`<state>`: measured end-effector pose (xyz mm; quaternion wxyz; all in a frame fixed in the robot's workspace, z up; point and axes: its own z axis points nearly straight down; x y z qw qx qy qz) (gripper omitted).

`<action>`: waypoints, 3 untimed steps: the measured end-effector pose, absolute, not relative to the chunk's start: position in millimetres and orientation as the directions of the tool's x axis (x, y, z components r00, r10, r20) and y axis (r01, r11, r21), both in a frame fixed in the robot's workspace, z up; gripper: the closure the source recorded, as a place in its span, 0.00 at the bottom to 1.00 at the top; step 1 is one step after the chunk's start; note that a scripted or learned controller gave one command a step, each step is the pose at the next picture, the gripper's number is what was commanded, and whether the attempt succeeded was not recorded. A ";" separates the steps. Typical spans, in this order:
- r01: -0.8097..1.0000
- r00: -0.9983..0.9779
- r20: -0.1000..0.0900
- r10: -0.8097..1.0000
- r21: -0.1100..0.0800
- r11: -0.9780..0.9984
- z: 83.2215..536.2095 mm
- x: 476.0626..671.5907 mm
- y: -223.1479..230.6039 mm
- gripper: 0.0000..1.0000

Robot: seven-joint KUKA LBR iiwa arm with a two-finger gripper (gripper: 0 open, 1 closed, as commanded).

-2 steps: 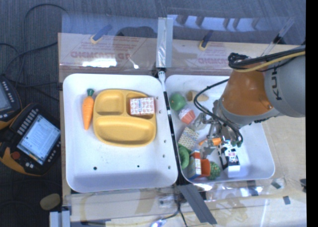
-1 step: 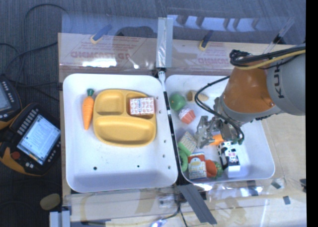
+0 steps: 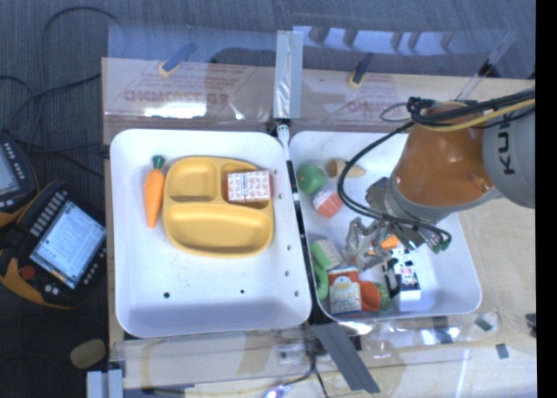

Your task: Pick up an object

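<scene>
While the grey arm with its orange band (image 3: 439, 165) reaches in from the right, its two-finger gripper (image 3: 370, 244) hangs low over the right white bin (image 3: 466, 287); whether it is apart or together cannot be told. Just beside it lie a small black-and-white carton (image 3: 406, 278), a green-and-orange food packet (image 3: 344, 290) and a green round toy (image 3: 311, 178). In the left white bin (image 3: 130, 292), a yellow compartment tray (image 3: 204, 213) bears a red-and-white box (image 3: 248, 186), beside an orange toy carrot (image 3: 154, 194).

Probably lab (teach pendant (image 3: 54, 244), bins (image 3: 130, 300))
</scene>
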<state>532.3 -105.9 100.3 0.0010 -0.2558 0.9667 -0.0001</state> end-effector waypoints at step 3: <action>-0.571 -0.821 0.000 -0.571 0.000 0.821 109.4 496.4 -168.1 1.00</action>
